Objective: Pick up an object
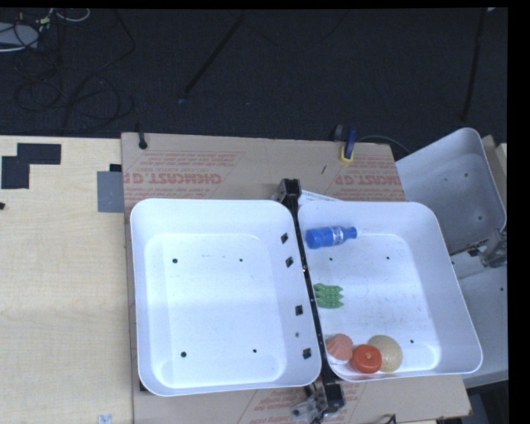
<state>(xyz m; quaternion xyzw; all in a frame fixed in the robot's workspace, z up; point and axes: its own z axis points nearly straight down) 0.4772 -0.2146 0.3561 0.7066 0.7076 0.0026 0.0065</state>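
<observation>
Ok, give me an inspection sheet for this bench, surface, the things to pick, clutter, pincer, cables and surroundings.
Surface: two white bins side by side on a cardboard sheet over a pale wood bench; left bin, right bin.
Job's things: all in the right bin: blue bottle lying on its side at the far end, green piece near the divider, and pink item, red round item and tan round item clustered at the near end.
Clutter: yellow and blue clamp on the cardboard's far edge.
Pincer: nothing seen.
Cables: loose cables on the dark floor, far left.
Surroundings: dark floor beyond the bench; grey metal panel at right.
</observation>
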